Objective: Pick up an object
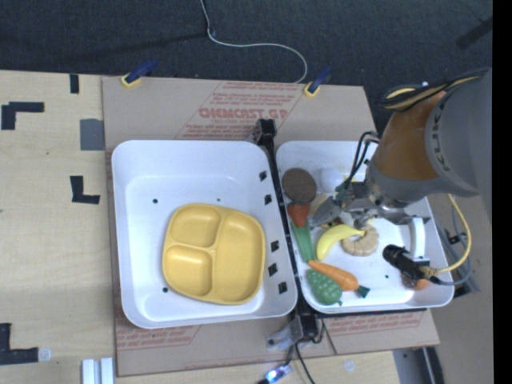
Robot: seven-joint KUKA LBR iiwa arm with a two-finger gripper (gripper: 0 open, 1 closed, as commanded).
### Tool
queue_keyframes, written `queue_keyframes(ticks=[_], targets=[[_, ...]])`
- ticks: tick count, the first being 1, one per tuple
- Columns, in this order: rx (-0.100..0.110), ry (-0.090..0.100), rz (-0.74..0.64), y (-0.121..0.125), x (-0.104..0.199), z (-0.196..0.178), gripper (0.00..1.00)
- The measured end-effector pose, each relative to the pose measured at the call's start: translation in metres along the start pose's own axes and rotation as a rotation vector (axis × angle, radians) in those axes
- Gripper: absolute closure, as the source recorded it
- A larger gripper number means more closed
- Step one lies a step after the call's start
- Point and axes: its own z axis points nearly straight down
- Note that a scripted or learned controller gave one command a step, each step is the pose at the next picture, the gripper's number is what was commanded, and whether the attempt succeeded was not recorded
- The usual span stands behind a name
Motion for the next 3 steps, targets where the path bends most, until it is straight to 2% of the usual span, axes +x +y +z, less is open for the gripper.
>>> queue_keyframes(ticks=[1,2,3], targets=[[-0.009,-0.004,0.000,0.001,0.000,0.037,0.00],[-0.013,-0.004,0.000,0.002,-0.001,0.024,1.00],[-0.009,-0.001,0.002,-0.001,-0.010,-0.032,1.00]])
